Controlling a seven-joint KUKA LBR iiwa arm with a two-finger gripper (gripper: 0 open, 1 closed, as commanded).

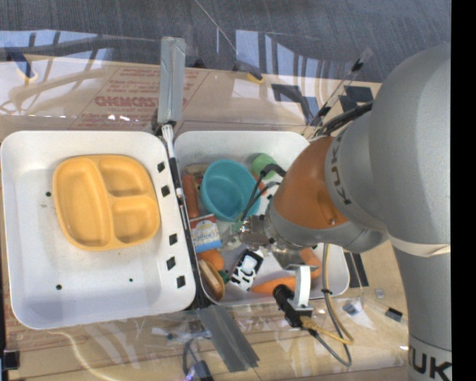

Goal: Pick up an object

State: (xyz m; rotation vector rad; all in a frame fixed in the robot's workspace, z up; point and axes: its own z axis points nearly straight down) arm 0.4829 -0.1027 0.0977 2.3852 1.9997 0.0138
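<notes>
Arm low over the crowded right bin [222,143], nothing visibly picked yet.

The gripper [258,236] hangs near the bin's middle, its wrist covering the 3 o'clock side; whether the fingers are open or closed I cannot tell, and no item shows between them. The likely candidates sit around it: a teal cup [226,189] at 11 o'clock of the gripper, lying tipped with its mouth facing roughly 4 o'clock, and an orange carrot-like piece [270,286] at 6 o'clock, its long axis running about 9 to 3. To grasp well, I judge the fingers should close across a piece's short width, square to its long axis, clear of neighbours. The yellow divided plate [105,199] lies alone in the left bin [32,292] on the desk.
</notes>
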